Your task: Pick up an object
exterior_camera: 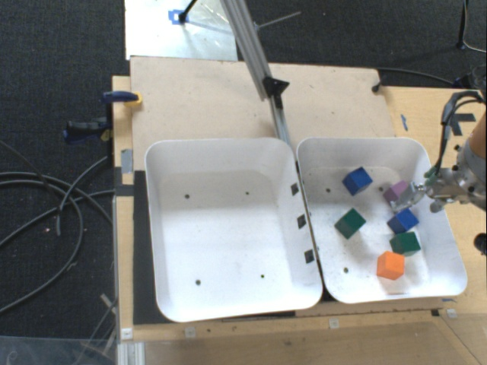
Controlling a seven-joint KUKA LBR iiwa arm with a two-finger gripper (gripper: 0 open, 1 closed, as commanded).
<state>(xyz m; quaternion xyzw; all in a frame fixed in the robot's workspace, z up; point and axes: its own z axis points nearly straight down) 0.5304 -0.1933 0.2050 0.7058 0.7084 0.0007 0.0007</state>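
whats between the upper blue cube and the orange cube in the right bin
In the camera view, bare white bin floor lies between the upper blue cube and the orange cube; a green cube sits just left of that line.

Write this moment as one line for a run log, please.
arm: in from right, over right white bin | gripper: at small purple cube | grasp: unclear | also there: two blue, two green, one orange cube

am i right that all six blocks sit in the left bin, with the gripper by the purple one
Not quite: in the camera view the six blocks sit in the right bin. The gripper is by the purple block.
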